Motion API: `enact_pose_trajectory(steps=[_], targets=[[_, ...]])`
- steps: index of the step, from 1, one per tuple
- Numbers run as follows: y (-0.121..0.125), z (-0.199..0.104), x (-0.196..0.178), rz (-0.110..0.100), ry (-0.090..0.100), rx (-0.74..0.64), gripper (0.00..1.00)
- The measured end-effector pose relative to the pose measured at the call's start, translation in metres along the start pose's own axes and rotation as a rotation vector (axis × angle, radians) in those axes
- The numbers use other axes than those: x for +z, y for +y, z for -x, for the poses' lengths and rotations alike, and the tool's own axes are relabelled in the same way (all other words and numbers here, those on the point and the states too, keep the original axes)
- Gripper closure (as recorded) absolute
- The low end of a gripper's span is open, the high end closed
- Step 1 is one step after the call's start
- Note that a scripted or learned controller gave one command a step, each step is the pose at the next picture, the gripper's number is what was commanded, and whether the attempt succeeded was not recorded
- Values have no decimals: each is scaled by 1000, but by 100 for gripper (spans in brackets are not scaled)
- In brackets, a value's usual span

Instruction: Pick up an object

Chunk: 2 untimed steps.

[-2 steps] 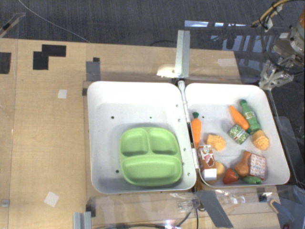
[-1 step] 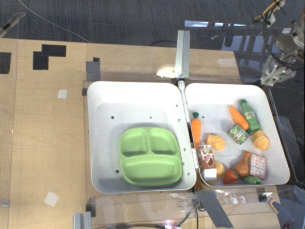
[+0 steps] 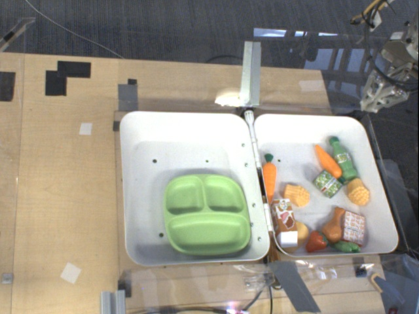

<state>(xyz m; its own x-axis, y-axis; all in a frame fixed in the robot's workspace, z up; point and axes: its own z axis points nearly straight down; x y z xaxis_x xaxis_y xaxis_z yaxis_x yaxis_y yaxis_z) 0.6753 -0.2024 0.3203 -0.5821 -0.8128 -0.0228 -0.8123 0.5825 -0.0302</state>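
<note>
Toy carrot (image 3: 326, 160) not picked yet: my hand (image 3: 383, 97), grip state unreadable, hovers above-right of it, next descend into right bin (image 3: 378, 175).

Small toy foods lie scattered in the right bin (image 3: 366, 142). An orange carrot (image 3: 269, 178) lies lengthwise along its left wall. A green bottle (image 3: 342, 158) lies beside a second carrot (image 3: 327, 160).

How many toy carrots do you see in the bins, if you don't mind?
2, both in the right bin: one carrot along its left wall, another carrot beside the green bottle. More may hide in the pile.
</note>
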Motion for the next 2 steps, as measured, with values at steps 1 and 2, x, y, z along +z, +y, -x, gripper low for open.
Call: enact_pose_trajectory(steps=[1, 2], targets=[[4, -4, 25, 23, 14, -168, 100], [2, -1, 10, 11, 7, -167, 100]])
